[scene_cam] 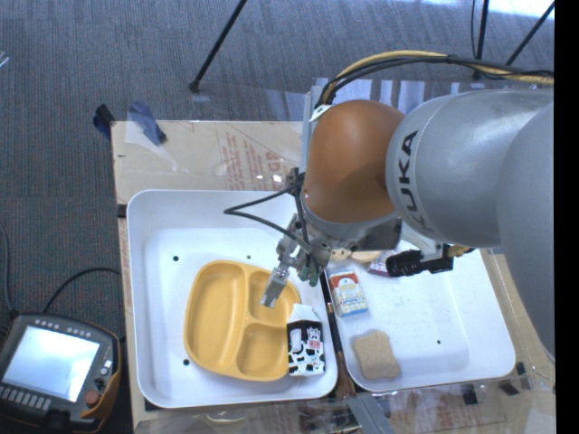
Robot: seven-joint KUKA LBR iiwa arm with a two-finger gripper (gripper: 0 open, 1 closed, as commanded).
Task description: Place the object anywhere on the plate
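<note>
Grey carpet lies behind your bench. Left bin [154, 242]: yellow plate [222, 333], gripper [274, 292] over it, maybe shut with nothing in it; milk carton [305, 346] touches the plate's right edge. Right bin [470, 333]: small box [348, 294], brown sponge [375, 354].

Gripper [274, 292] hangs over the yellow divided plate [237, 322] in the left bin [154, 242] — near the plate's 2 o'clock edge. A little cow-print milk carton [305, 348] sits at the plate's 4 o'clock rim. Right bin [470, 333] has a small red-and-blue box [348, 294] and a tan sponge [375, 354] — sponge at the box's 5 o'clock.
</note>
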